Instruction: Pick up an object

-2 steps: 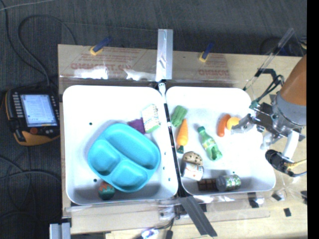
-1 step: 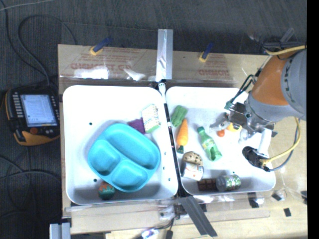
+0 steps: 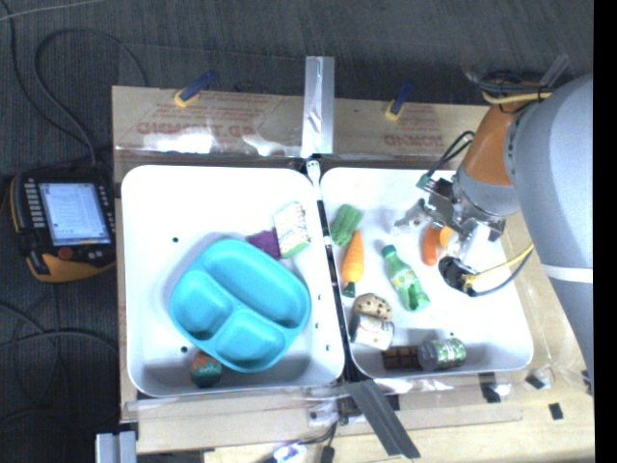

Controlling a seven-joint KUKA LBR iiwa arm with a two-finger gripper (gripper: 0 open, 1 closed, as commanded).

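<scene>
2 white bins side by side on the bench [image 3: 135, 104], meeting along a shared rim at centre. Left bin [image 3: 145, 258]: a blue tray [image 3: 241, 302] tilted across the middle, taking most of the floor; a purple piece [image 3: 264, 243] and a pale carton [image 3: 291, 230] wedged between the tray and the shared rim; a small red-green item [image 3: 203, 368] tight against the near wall. Open floor only in the far-left corner and along the left wall.

Right bin [image 3: 501, 340]: a green vegetable [image 3: 343, 222] and a carrot [image 3: 353, 256] lying just beside the shared rim; a green bottle [image 3: 404, 278] near the middle, slanted; a spotted cup [image 3: 371, 318] and a dark can [image 3: 439, 354] close to the near wall, a brown block [image 3: 399, 359] touching the can. Bare floor at the far wall and at the near-right corner (the widest free patch on this side).

Arm [image 3: 554, 177] in from the right, orange band [image 3: 488, 152] above the wrist. Gripper [image 3: 439, 241] low over the right bin's far-right part, well clear of the walls. An orange object [image 3: 430, 246] right at the jaws, partly hidden by them; cannot tell how far open they stand, or whether it sits between them. A black cable loop [image 3: 455, 273] hanging beside the wrist, near the bottle's open side.

Left of the bench, a pendant [image 3: 63, 222] on the carpet.
</scene>
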